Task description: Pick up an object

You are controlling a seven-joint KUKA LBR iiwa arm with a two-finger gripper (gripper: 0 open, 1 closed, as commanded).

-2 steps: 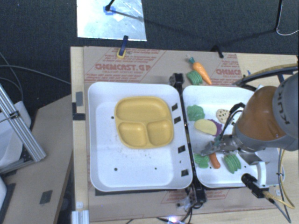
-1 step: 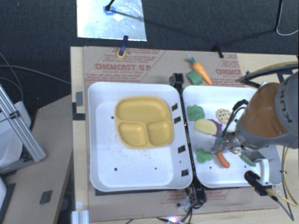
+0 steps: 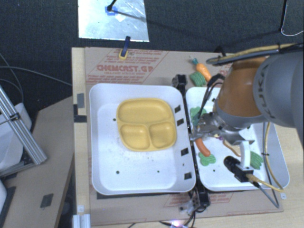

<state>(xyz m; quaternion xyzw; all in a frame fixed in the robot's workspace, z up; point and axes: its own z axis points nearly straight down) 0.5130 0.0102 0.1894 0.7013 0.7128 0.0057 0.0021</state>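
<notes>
My gripper (image 3: pixel 203 128) hangs low over the left side of the right bin (image 3: pixel 280 175), largely covered by the grey and orange wrist. Just below it lies a toy carrot (image 3: pixel 203 147), orange, with its green leafy end (image 3: pixel 207 160) pointing to the bin's front. A green toy piece (image 3: pixel 194 113) lies just behind the gripper by the bin's left wall. Another green piece (image 3: pixel 256 159) rests farther right in the same bin. Nothing shows between the gripper and the carrot.
The left bin (image 3: pixel 104 175) holds a yellow divided plate (image 3: pixel 145 123). A second carrot with green leaves (image 3: pixel 201 73) lies on the cardboard behind the right bin. A shiny sheet (image 3: pixel 113 13) lies at the far back.
</notes>
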